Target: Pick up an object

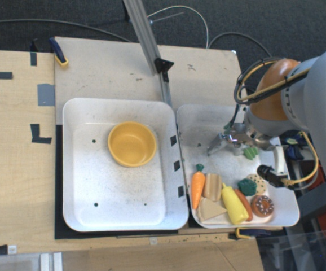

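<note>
The gripper hangs over the right bin, fingers spread with nothing between them. Nearer the camera, an orange carrot with green top lies well apart, beside other toy foods.

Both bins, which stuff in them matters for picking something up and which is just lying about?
For the job:
gripper
carrot
yellow banana-like piece
doughnut
tan wedge

Lying about:
yellow bowl
blue-and-yellow clamp

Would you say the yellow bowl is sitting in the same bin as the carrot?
No, the yellow bowl sits in the left bin, while the carrot lies in the right one.
</note>
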Controlling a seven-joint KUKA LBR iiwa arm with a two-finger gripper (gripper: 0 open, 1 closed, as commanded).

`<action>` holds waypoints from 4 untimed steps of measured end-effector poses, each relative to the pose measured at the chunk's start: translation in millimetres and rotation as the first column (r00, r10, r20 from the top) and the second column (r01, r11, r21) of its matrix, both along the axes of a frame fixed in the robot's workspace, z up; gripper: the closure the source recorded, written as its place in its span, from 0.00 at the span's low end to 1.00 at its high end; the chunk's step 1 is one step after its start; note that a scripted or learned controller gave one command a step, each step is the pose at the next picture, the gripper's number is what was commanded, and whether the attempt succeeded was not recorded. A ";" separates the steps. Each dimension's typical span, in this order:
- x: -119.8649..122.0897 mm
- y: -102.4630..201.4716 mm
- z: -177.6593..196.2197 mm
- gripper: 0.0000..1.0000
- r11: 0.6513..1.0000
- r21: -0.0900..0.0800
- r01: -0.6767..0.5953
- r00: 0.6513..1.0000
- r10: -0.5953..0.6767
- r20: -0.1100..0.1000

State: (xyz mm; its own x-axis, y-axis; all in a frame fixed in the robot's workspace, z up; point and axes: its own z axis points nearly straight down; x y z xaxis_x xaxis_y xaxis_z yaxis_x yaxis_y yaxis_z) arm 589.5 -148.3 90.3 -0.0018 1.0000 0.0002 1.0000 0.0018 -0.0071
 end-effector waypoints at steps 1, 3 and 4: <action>1.4 0.4 13.4 1.00 1.000 0.000 -0.001 1.000 0.001 0.004; 6.8 -7.1 124.4 1.00 1.000 -0.002 0.000 1.000 0.000 0.013; 8.0 -7.0 170.8 1.00 1.000 -0.002 0.000 1.000 0.000 0.011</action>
State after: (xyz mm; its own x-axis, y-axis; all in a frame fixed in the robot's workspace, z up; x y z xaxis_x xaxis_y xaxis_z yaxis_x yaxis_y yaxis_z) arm 597.5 -155.2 261.0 -0.0018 1.0000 -0.0014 1.0000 0.0018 0.0043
